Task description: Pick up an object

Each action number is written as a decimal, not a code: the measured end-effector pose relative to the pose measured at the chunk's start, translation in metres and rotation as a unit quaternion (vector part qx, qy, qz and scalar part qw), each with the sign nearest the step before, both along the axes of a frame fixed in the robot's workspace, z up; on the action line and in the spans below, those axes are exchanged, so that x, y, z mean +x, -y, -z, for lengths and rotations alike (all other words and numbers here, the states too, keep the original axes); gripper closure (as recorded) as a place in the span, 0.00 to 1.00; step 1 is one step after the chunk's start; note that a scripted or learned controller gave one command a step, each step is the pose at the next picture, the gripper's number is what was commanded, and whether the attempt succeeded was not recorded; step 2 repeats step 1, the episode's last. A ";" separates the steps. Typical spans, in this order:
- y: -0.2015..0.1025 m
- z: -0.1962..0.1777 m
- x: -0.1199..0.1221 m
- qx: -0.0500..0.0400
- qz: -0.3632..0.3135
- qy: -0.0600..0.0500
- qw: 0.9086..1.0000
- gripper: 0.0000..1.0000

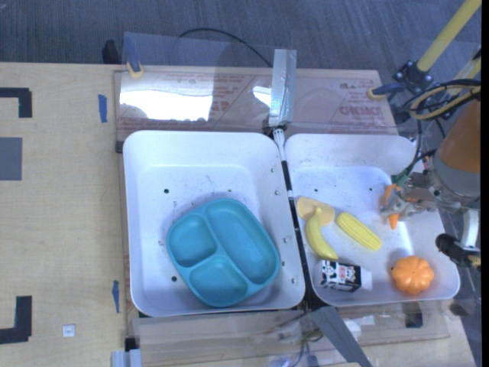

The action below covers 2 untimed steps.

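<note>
My gripper [396,199] hangs over the right edge of the right bin [344,167], reaching in from the right. A small orange thing [393,221] with a bit of green near it shows right at the gripper's tip; whether it is gripped is unclear. To the left of it in the same bin lie a yellow corn cob [359,231] and a yellow banana [318,232]. An orange pumpkin-like fruit [412,274] sits at the front right corner. A small black-and-white carton [341,275] lies on its side at the front.
The left bin [153,167] holds a blue divided plate [221,251] toward its front. A clear panel and a metal post [283,86] stand behind the bins. Cables and a yellow rod [451,29] crowd the back right.
</note>
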<state>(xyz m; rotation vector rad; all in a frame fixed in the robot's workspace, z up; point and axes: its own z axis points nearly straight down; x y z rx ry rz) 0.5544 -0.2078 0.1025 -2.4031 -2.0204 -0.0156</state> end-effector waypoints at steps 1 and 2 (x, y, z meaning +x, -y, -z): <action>-0.013 -0.117 0.030 -0.006 -0.013 0.004 1.000 1.00; -0.013 -0.117 0.030 -0.006 -0.013 0.004 1.000 1.00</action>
